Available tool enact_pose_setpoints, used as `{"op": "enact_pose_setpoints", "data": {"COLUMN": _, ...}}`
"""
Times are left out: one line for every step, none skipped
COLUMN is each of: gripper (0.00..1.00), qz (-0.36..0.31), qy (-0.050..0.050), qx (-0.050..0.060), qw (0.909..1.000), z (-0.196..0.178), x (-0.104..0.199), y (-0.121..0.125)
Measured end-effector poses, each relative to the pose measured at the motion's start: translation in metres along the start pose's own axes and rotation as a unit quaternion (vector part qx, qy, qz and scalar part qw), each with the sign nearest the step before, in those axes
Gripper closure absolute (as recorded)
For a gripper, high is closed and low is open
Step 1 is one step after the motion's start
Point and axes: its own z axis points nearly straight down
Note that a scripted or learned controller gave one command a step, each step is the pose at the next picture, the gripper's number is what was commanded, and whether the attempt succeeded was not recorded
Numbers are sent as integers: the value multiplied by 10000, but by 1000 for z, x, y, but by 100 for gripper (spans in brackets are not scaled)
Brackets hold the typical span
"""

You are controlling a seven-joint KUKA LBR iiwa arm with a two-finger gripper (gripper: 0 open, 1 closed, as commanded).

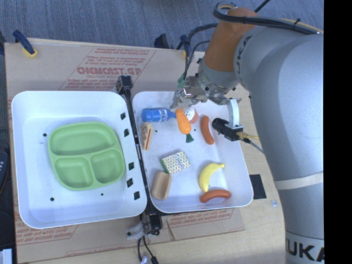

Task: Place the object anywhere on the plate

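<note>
- Claw [184, 99]: sits over the far edge of the right bin [242, 169], just above the carrot [183, 121]; its finger spread cannot be told (wrist blocks the tips).
- Carrot: lies in the right bin, between the blue bottle [155, 115] and a sausage [207, 130].
- Plate [86, 154]: green, three sections, in the left bin [27, 202].
- Banana [209, 175]: near the right bin's front, beside a second sausage [215, 195].

Bench [49, 65] with 2 white bins [27, 202]
</note>
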Motion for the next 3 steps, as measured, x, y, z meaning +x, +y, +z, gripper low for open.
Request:
{"op": "enact_pose_setpoints", "data": {"gripper": 100, "qz": 607, "qy": -3, "qx": 5, "qw": 9982, "z": -54, "x": 71, "y": -60}}
{"op": "enact_pose_setpoints", "data": {"gripper": 0, "qz": 611, "qy": -5, "qx": 6, "qw": 9981, "z": -54, "x": 71, "y": -60}}
{"op": "enact_pose_setpoints", "data": {"gripper": 0, "qz": -108, "qy": -2, "qx": 5, "qw": 9999, "z": -27, "x": 142, "y": -87}}
